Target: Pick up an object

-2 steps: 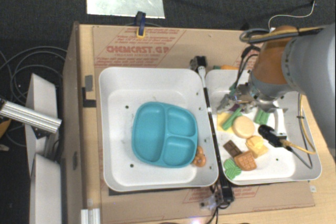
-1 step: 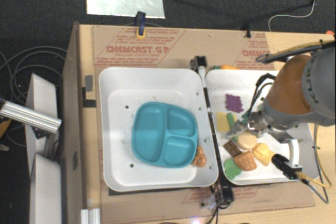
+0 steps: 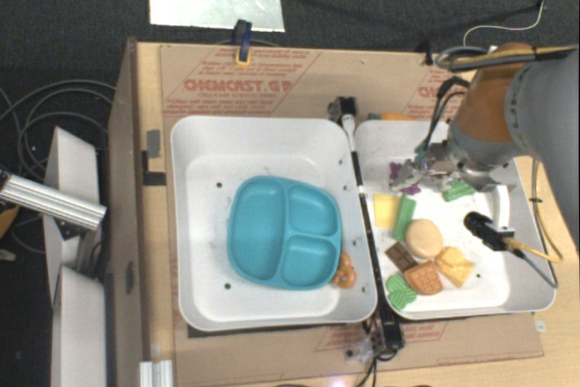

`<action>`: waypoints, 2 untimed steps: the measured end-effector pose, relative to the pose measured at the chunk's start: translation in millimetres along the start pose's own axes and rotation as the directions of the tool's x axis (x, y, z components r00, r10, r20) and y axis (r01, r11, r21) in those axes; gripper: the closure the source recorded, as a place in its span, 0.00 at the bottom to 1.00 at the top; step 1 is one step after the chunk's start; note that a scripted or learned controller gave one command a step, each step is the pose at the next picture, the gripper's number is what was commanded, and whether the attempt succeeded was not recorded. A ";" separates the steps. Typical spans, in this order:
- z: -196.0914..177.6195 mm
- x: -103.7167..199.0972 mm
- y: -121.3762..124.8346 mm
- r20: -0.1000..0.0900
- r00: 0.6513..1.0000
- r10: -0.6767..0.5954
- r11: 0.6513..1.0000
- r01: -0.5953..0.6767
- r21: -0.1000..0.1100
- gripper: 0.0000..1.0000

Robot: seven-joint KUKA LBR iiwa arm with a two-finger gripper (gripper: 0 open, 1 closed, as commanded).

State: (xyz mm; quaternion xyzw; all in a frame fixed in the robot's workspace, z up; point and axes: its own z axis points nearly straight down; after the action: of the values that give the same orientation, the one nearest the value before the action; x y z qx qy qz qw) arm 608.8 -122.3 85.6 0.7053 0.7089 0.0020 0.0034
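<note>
The cardboard sheet (image 3: pixel 272 72) under the bins bears red lettering reading "CHEMCAST".

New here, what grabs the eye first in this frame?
A turquoise divided plate sits in the left bin. The right bin holds a clutter of small toy food, such as a round bun and a waffle. The grey arm's end effector hangs over that bin's far side.

Bench (image 3: pixel 272 72) w/ brown cardboard top, red print on it. Two shallow white bins sit side by side directly on it: left bin (image 3: pixel 195 195), right bin (image 3: pixel 517 285), edges touching at centre. A black-and-yellow clamp (image 3: pixel 242 41) sits at the back edge of the cardboard. A small black clip (image 3: pixel 344 110) sits at the bins' back junction.
</note>
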 end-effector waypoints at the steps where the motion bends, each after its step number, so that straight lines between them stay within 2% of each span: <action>1: 0.4 35.1 41.2 -0.002 1.000 -0.002 1.000 0.002 0.001 0.00; 2: 1.2 34.1 23.1 -0.001 1.000 0.004 1.000 -0.004 0.007 0.00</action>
State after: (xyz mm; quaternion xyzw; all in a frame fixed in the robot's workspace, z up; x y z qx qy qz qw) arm 631.7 -88.1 84.5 0.7067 0.7075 0.0001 0.0006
